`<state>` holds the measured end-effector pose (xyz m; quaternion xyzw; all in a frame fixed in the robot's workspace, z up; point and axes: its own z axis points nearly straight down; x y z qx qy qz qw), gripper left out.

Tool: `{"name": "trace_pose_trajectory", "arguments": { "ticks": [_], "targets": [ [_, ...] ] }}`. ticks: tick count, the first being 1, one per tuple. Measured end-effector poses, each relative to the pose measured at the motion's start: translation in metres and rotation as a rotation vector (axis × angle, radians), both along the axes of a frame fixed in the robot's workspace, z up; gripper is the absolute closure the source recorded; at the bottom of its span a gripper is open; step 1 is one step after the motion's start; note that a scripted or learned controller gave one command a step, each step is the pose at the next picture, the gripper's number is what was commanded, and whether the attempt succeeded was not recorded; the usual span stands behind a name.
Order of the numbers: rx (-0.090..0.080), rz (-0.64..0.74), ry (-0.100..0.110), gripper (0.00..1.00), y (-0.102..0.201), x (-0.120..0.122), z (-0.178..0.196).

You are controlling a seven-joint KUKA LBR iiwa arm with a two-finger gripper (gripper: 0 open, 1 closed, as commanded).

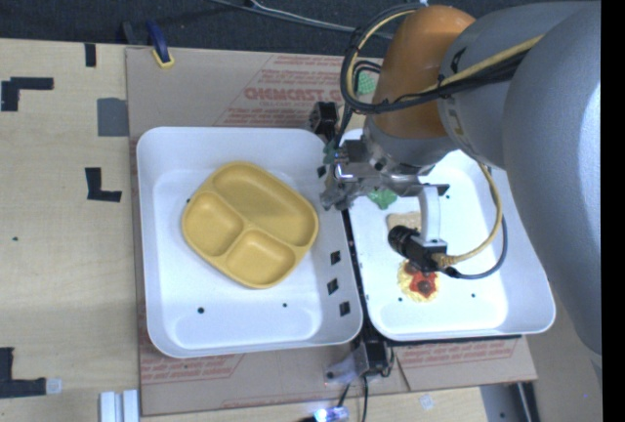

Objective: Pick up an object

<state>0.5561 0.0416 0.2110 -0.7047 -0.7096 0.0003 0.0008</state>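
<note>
A yellow divided plate (250, 224) lies flat in the left white bin (166, 313). The gripper (363, 178) hangs low over the back left part of the right white bin (522, 308), close to the wall between the two bins, with the grey arm and its orange band above it. A small green object (377, 199) peeks out just below the gripper. A tan piece (402, 220) lies beside it. An orange, yellow and red object (420, 284) rests nearer the front of the right bin. The arm hides much of that bin.
Both bins stand on a brown cardboard sheet (195, 88) on the wooden bench. A blue and yellow clamp (158, 47) sits at the cardboard's back left corner. Cables run across the dark floor behind.
</note>
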Motion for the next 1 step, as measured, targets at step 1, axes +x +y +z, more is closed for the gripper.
{"name": "trace_pose_trajectory", "arguments": {
  "ticks": [1],
  "targets": [
    [0.000, -0.001, -0.002, 1.00, 0.0444, 0.0261, 0.0108]
  ]
}}
